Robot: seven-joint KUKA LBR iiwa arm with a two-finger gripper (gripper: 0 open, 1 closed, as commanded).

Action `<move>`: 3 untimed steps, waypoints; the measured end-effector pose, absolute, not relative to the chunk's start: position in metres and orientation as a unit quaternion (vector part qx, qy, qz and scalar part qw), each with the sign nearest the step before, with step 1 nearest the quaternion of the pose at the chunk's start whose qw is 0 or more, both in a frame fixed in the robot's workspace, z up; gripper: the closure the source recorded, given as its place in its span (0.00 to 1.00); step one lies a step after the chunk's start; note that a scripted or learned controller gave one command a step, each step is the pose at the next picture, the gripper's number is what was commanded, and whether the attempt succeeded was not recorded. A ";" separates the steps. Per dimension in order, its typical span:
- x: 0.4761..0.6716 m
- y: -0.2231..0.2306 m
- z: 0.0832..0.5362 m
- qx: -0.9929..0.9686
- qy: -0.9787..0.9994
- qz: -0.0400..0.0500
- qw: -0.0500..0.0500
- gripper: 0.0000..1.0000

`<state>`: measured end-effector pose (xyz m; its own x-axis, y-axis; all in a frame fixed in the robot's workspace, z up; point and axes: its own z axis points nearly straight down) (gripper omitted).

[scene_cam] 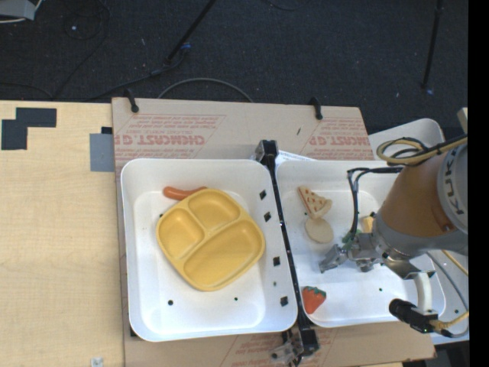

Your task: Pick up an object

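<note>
Left bin point(145, 312): yellow divided plate point(211, 238) lying flat near centre; orange carrot-like piece point(182, 192) just behind it, partly tucked under the plate's rim. Nothing in hand there.

Right bin point(359, 316): wedge-shaped toy slice point(313, 202) near the back; tan rounded piece point(318, 230) just in front of it, close or touching, not resolvable. Red strawberry-like piece point(314, 298) at the front left corner, well apart from both.

Gripper point(333, 261) low over the right bin's floor, right of the tan piece and behind the strawberry; nothing visible between the fingers. Fingers' state: cannot tell, too small and dark to resolve.

Judged step: approach, no grasp yet made. Nearest candidate the tan piece. Next move calls for a short shift left to centre over the chosen piece, then descent and closing, clear of the bin divider point(280, 235).
</note>
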<state>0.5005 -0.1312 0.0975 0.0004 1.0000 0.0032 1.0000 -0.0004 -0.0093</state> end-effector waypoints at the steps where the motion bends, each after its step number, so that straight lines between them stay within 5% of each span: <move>1: 0.501 -0.133 0.111 -0.709 -0.705 0.002 0.003 1.00; 3: 0.491 -0.133 0.219 -0.707 -0.707 -0.001 -0.001 1.00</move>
